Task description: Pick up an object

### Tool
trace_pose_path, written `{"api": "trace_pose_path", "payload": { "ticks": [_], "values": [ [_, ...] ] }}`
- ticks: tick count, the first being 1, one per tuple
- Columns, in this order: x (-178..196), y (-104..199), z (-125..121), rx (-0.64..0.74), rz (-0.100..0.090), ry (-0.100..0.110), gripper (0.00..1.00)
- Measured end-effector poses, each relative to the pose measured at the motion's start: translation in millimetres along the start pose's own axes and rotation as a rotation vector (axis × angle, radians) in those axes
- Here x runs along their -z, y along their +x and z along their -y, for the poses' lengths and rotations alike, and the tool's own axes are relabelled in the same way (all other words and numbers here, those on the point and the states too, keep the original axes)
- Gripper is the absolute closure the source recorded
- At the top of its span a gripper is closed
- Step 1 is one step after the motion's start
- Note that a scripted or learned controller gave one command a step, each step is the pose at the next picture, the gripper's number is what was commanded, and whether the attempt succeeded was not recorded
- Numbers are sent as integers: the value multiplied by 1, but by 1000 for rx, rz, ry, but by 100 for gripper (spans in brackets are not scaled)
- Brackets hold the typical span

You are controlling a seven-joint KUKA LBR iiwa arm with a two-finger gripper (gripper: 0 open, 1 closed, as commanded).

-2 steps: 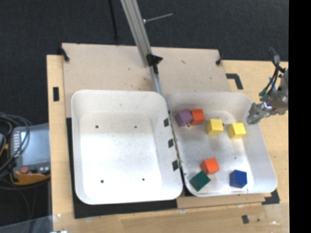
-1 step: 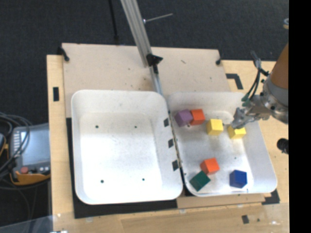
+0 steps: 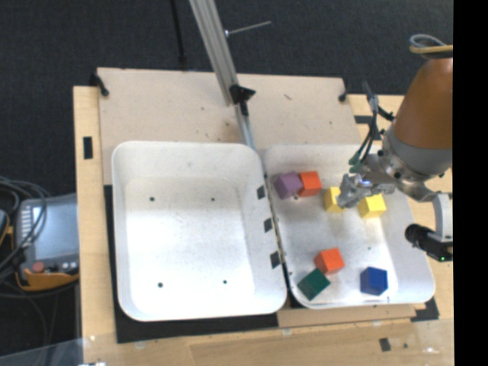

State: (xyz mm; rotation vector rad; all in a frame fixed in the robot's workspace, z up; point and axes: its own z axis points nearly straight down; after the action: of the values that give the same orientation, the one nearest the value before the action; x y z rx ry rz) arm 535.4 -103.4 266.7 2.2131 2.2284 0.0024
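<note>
The right bin (image 3: 404, 280) holds several blocks: a purple one (image 3: 287, 184) and an orange one (image 3: 309, 182) side by side at the far left, two yellow ones (image 3: 331, 199) (image 3: 373, 205), a second orange one (image 3: 329, 261), a green one (image 3: 313, 284) and a blue one (image 3: 374, 280). My gripper (image 3: 351, 194) hangs low over the bin between the two yellow blocks, close to the left one. The arm's orange band (image 3: 427, 109) rises behind it at the right.
The left bin (image 3: 191, 231) lies beside the right one, their rims meeting in the middle. A slanted metal post (image 3: 217, 44) stands behind the bins. A pendant with cables (image 3: 42, 239) sits off the bench's left edge.
</note>
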Motion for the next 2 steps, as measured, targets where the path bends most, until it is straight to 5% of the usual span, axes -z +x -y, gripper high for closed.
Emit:
{"api": "trace_pose_path", "payload": {
  "ticks": [2],
  "values": [
    [-12, 102, -3, 0, 0, 2, 100]
  ]
}}
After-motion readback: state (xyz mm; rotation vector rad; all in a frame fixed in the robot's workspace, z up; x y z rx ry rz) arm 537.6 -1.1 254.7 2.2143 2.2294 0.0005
